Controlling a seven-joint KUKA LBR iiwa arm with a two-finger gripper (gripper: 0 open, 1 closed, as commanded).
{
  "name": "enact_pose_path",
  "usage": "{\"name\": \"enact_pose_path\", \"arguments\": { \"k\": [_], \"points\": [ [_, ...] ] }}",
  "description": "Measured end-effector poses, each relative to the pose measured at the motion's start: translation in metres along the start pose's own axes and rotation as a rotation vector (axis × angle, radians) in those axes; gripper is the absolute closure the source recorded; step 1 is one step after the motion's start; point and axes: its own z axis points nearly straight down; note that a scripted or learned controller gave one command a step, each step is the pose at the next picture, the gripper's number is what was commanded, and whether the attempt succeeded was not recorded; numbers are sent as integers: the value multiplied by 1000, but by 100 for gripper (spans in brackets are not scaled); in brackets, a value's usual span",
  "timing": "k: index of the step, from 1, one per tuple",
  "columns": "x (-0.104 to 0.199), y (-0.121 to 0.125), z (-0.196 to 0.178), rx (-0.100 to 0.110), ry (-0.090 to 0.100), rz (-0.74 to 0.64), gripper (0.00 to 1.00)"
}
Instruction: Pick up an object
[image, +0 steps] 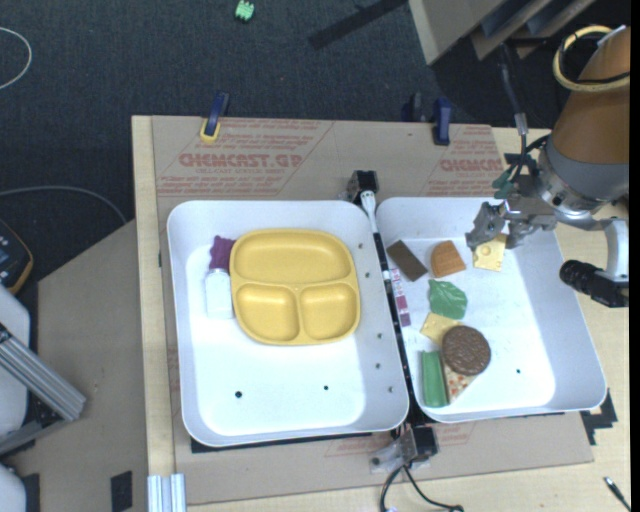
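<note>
**Gripper poised at the yellow piece, right bin**

The gripper (492, 232) stands over the upper part of the right bin (560, 345), with a pale yellow, cheese-like slice (490, 256) directly beneath and touching its tips. From this slant I cannot tell whether the jaws are parted or closed, nor whether the slice sits between them or merely below. I take this slice as the target: it lies immediately under the tool, so the coming move turns on a short vertical relation, not a sideways reach. The slice is small, flat and roughly square, with no marked long axis. Just beside it, toward the left bin (190, 300), rest an orange wedge (447, 260) and a dark brown bar (406, 260); these stand apart from it. A green piece (447, 297) and a round brown cookie (466, 350) lie nearer the camera.
</note>
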Motion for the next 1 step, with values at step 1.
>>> {"name": "enact_pose_path", "arguments": {
  "k": [1],
  "points": [
    [60, -13, 13, 2, 0, 0, 100]
  ]
}}
